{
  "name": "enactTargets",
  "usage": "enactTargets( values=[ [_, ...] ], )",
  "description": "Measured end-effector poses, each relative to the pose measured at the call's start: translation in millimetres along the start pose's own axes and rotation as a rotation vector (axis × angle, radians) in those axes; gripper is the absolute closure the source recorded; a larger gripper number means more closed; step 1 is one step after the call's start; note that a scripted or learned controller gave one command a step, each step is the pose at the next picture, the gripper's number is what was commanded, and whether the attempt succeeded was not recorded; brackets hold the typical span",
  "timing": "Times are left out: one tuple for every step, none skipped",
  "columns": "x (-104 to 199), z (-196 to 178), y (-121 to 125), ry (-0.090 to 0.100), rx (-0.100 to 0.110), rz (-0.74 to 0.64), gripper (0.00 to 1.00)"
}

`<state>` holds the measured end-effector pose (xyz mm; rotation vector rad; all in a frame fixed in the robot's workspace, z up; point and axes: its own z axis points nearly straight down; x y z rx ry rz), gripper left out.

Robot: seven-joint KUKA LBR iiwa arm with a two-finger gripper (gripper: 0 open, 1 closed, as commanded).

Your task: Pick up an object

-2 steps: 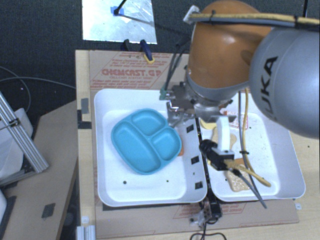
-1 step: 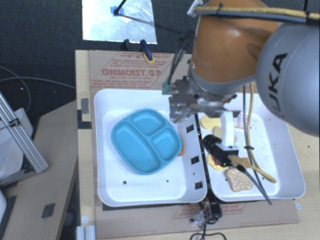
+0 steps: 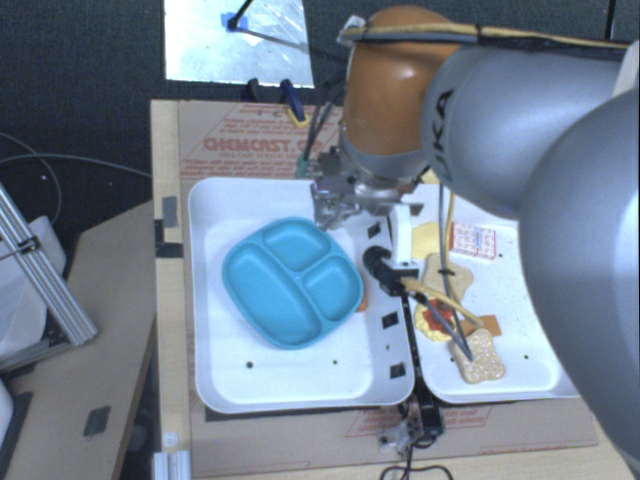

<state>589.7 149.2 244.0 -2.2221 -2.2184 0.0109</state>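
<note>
- Jaws: their state cannot be told, being masked by the wrist; the gripper (image 3: pixel 335 206) is seen over the left bin's far edge, at 12 o'clock from the plate.
- Arm (image 3: pixel 520 118): grey, orange-banded, entered from 3 o'clock.
- Left bin (image 3: pixel 230 368): white, shallow.
- Right bin (image 3: pixel 530 358): white, beside the left bin.
- Blue divided plate (image 3: pixel 292 281): lain flat in the left bin, three compartments upward.
- Small items (image 3: pixel 450 313): piled in the right bin, among them a red-and-white packet (image 3: pixel 474 240) and a tan cracker-like piece (image 3: pixel 484 358).
</note>
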Motion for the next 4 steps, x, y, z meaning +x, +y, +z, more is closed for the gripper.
enactTargets(
  values=[
    [-73.5, 64.1, -26.7, -0.001, 0.002, 0.005, 1.0],
    [-132.7, -0.7, 10.3, 0.0, -0.016, 0.003, 1.0],
    [-188.1, 42.1, -20.5, 0.001, -0.002, 0.004, 1.0],
    [-183.8, 40.0, -18.5, 0.004, -0.008, -0.002, 0.0]
  ],
)
